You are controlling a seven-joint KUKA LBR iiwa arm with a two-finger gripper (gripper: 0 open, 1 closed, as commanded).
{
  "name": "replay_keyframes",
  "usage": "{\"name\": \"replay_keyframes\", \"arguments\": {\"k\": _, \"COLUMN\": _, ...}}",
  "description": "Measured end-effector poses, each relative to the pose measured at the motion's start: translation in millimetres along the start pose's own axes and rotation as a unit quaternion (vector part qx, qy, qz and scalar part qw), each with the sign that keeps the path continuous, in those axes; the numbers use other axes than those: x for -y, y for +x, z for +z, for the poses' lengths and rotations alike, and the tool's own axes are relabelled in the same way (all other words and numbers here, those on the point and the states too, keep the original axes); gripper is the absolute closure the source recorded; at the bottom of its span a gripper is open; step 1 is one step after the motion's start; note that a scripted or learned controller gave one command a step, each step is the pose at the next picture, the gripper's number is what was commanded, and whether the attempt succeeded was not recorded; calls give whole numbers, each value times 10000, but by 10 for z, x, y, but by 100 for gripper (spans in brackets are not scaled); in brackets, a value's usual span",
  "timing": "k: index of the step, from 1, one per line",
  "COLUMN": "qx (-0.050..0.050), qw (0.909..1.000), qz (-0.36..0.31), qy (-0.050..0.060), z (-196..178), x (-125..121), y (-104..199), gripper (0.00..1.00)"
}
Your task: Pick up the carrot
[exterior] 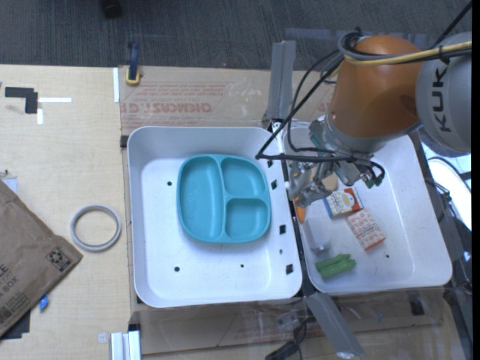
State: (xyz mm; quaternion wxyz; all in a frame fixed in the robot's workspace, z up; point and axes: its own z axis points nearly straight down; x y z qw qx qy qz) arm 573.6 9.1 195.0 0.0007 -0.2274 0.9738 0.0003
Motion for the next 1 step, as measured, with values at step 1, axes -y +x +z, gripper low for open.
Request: {"name": "replay_keyframes", "arguments": {"k": 1, "qx": 0, "qw": 9829, "qz": -1844, "qy": -6, "z": 8, "x": 329, "y": 382, "gripper": 100}}
